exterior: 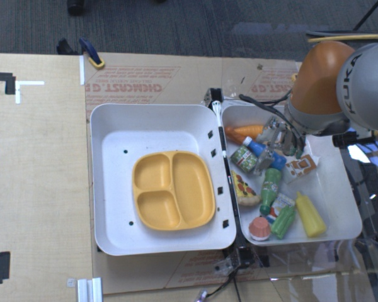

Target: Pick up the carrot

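The orange tapered plastic carrot (244, 131) lies near the right white shallow bin's (340, 187) back-left corner, close to the left wall, with a green-labelled can (244, 159) just in front. The metal two-finger gripper (278, 140) hangs just right of the carrot; whether it is spread or pressed together I cannot tell. The left white bin (107, 168) holds a yellow three-compartment plate (174, 190). Cardboard (138, 83) covers the bench; dark carpet (189, 11) lies behind.

A single fixed camera looks down at a slant on the bench from above, far enough back to take in both white bins: the left bin (101, 187) and the right bin (340, 212). The arm (331, 80) enters from the right edge, its gripper (276, 145) over the right bin.
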Controlling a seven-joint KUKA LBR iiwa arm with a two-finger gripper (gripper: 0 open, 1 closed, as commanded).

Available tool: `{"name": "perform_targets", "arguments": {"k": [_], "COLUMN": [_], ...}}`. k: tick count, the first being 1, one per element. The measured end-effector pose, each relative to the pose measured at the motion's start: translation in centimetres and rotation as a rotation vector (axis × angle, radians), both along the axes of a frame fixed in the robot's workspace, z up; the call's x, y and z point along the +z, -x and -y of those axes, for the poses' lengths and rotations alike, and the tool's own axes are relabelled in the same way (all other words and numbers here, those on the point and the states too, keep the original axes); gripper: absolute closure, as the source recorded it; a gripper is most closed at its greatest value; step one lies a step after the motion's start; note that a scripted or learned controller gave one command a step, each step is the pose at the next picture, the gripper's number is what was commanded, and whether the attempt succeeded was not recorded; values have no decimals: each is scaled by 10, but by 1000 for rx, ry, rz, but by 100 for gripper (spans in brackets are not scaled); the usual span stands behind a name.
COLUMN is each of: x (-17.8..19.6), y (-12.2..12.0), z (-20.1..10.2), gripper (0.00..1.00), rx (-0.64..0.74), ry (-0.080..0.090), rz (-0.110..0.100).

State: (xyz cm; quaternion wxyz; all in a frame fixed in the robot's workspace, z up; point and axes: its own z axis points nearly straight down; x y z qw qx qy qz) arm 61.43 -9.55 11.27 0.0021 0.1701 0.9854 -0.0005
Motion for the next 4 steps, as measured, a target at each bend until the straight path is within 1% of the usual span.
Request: {"name": "perform_targets", "arguments": {"k": [1,2,3,4], "x": [81,60,79,-7], "y": [-35,-37,-22,-44], "z": [-61,-2,-46,35], "gripper": [0,0,0,0], "rx": [-22,-169,-771,-1142], "ry": [-1,0,-1,0], "rz": [2,0,-1,-2]}}
